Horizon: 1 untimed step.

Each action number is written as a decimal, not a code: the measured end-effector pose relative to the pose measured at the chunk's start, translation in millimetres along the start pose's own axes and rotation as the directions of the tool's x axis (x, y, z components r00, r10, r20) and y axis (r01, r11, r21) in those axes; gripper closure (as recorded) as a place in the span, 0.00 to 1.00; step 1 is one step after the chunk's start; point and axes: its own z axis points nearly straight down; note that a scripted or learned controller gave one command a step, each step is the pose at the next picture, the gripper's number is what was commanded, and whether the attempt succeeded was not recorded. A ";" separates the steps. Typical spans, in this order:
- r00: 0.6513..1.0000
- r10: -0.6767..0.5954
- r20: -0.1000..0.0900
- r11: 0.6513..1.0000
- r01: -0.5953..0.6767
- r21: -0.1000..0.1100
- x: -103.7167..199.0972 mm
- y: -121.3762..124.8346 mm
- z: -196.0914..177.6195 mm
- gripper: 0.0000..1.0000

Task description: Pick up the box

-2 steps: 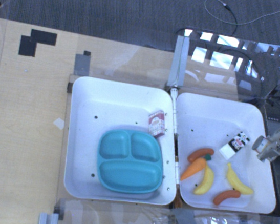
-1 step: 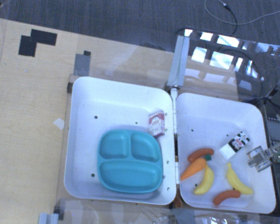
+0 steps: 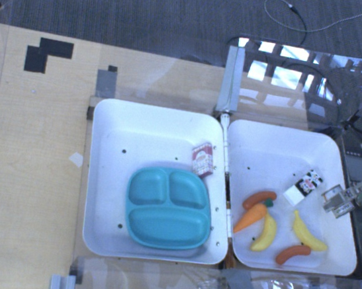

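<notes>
While the small white box lies flat in the right bin, the metal claw hovers just beside it; how far the claw is open, I cannot tell.

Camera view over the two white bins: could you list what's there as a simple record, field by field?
left bin: shallow white tray holding a turquoise three-compartment plastic plate and a small red-and-white packet just above the plate
right bin: shallow white tray holding a small white-and-black box, a toy orange carrot, two toy yellow bananas and two toy red-orange sausages
hand: at the right bin's right edge, beside the box, holding nothing
box status: lying in the bin, not lifted
</notes>
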 end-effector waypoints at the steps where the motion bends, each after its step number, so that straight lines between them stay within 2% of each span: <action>1: 1.000 -0.006 0.005 1.000 0.006 -0.005 -0.6 2.5 -11.6 1.00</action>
